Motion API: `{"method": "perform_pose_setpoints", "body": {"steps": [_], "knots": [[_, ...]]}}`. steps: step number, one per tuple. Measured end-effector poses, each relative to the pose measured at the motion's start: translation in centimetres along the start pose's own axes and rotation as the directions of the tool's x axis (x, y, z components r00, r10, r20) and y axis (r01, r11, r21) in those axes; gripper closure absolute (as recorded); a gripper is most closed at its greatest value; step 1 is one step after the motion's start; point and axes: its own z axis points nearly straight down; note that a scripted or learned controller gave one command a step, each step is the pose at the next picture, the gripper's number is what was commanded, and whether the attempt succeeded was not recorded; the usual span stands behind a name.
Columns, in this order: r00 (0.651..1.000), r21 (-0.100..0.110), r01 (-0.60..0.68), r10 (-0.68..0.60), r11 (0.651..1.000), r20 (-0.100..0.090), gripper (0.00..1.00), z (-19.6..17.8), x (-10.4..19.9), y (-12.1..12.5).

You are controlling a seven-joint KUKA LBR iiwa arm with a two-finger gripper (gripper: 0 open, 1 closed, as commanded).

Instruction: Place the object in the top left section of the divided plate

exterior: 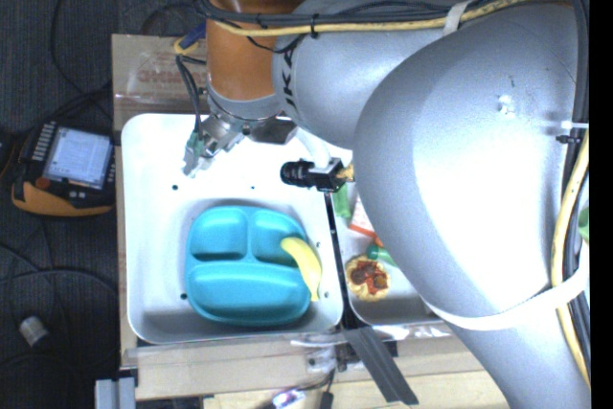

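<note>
The banana (304, 265) lay on the right side of the blue divided plate (239, 287), long axis running toward its right rim. Your end effector (196, 156) hovered above the plate's top-left section, whether spread you couldn't tell.

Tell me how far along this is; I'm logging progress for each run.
Done: nothing sits in the plate's top left section; a banana lies at the plate's right side. In hand: the gripper hovers over bare bin floor above the plate; I can't tell whether it holds anything. Left: putting an object into that section.
</note>
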Motion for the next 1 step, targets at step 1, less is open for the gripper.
{"method": "perform_pose_setpoints", "body": {"steps": [1], "knots": [[0.928, 0.001, -0.372, 0.372, 0.928, 0.004, 1.00, -5.22, -5.24, -1.38]]}}
